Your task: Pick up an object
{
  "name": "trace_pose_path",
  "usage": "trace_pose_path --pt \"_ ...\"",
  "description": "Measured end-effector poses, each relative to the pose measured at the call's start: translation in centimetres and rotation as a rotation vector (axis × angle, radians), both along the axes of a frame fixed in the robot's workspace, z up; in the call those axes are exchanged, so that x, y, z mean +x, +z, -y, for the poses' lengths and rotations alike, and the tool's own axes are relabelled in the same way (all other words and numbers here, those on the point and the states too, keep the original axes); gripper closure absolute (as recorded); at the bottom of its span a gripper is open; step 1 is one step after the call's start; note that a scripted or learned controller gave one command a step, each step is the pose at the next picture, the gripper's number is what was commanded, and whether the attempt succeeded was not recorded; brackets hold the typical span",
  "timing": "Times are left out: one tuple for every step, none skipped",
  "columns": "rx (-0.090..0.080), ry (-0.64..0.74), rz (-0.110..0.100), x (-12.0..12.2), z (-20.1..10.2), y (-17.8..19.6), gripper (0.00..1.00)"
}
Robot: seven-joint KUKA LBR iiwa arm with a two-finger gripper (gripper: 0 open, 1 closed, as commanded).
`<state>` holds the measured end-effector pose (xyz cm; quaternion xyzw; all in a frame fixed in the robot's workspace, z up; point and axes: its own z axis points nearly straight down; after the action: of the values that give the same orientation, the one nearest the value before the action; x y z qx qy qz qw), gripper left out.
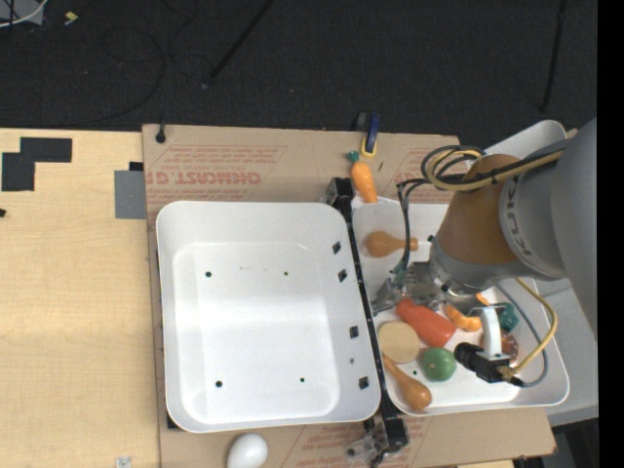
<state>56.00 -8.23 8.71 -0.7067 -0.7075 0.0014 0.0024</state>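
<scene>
Claw (408,283) low in right white bin (546,383), grip state can't tell, red elongated plastic toy (426,322) just beside, long axis upper-left to lower-right

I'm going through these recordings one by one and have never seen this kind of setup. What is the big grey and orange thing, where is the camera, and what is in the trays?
The big grey shape is a robot arm with an orange band above its wrist, reaching in from the right. One fixed camera looks down at a slant on a bench with two shallow white bins. The arm hangs over the right bin, which holds small toy-like pieces: a red piece, a green ball, a tan disc and orange-brown pear-like shapes. The left bin sits beside it. A white ball lies on the bench in front. The arm's body hides its grasping end, so whether anything is held cannot be told.
</scene>
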Motion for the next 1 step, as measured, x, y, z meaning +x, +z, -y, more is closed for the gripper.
trace_pose_path --pt "-0.001 -0.006 0.0 0.03 0.22 0.99 1.0"
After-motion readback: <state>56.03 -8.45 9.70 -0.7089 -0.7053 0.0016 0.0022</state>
